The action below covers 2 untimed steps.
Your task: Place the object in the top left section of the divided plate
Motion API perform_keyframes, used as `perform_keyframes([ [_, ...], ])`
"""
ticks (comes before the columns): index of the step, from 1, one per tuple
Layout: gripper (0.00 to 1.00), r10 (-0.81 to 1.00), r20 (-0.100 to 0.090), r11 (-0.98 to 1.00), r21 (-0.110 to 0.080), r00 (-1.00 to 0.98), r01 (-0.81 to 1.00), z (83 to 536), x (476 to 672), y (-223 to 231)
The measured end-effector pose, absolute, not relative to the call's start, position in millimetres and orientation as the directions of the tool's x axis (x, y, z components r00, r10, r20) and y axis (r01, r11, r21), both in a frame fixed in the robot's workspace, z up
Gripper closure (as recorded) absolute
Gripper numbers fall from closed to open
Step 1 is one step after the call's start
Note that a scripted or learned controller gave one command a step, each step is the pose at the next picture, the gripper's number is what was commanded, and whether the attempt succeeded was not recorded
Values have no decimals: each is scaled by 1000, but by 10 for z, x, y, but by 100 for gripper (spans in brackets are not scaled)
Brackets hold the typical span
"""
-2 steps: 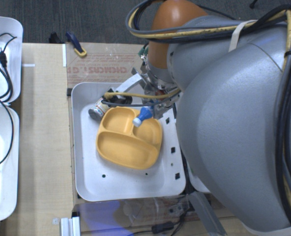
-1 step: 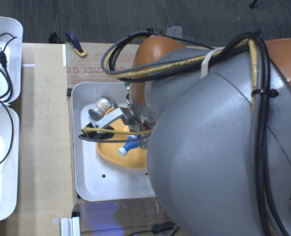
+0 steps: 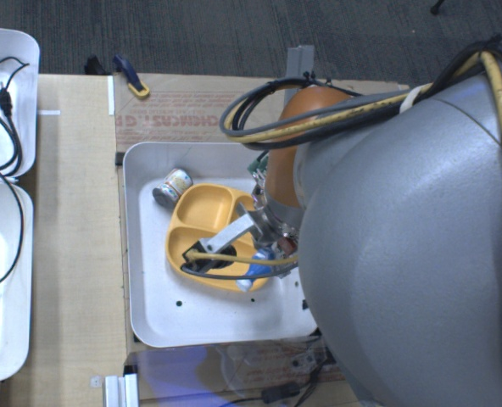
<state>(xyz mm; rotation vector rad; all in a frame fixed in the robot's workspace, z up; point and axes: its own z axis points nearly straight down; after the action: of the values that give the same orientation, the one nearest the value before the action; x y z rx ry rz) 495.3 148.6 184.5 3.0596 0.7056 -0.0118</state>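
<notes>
A yellow divided plate (image 3: 202,219) lies in the middle of the white bin (image 3: 149,312). Just off the plate's upper-left rim, a small silver and cream can (image 3: 173,185) rests on its side on the bin floor. My gripper (image 3: 264,246) hangs over the plate's right edge, mostly hidden under the big grey arm (image 3: 404,227). Something small and blue (image 3: 262,258) shows at the gripper, too hidden to identify. The plate's top-left section (image 3: 198,206) shows bare yellow.
A green scrap (image 3: 258,166) peeks out by the orange wrist band at the bin's back. A blue and yellow tool (image 3: 131,76) lies on the cardboard behind the bin. White trays with black cables (image 3: 1,125) stand at far left.
</notes>
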Motion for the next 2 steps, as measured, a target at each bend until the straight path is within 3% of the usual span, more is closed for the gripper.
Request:
perform_keyframes([
  [1,100,489,-4,-872,0,872,489,2183,4774,1677],
  [2,100,553,-6,-833,-2,833,553,1476,4767,1056],
])
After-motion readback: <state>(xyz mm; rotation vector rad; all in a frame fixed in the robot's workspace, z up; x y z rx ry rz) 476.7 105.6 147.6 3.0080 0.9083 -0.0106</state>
